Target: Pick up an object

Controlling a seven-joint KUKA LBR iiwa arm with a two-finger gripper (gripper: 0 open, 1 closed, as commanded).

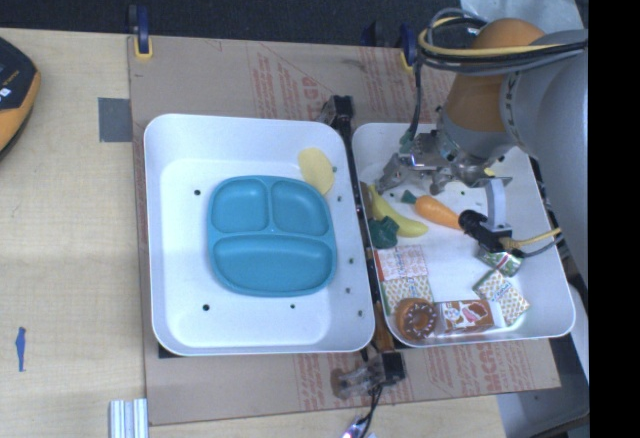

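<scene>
The grey arm point(530, 96) with its orange band reaches into the right bin point(555, 311), its metal gripper point(425, 171) low near the bin's far left corner. Whether it is spread or closed cannot be told from this angle; nothing is seen held in it.

Just in front of the gripper lies a smooth, tapered orange carrot point(437, 212), with a green and yellow pepper-like toy point(385, 222) beside it along the left wall. Nearer the front sit flat printed cards point(405, 271), a round brown cookie point(415, 317) and a small patterned box point(501, 293).

The left bin point(170, 316) holds a glossy blue divided plate point(271, 233) with rounded corners, and a pale yellow oval lemon point(316, 168) just beyond it.
</scene>
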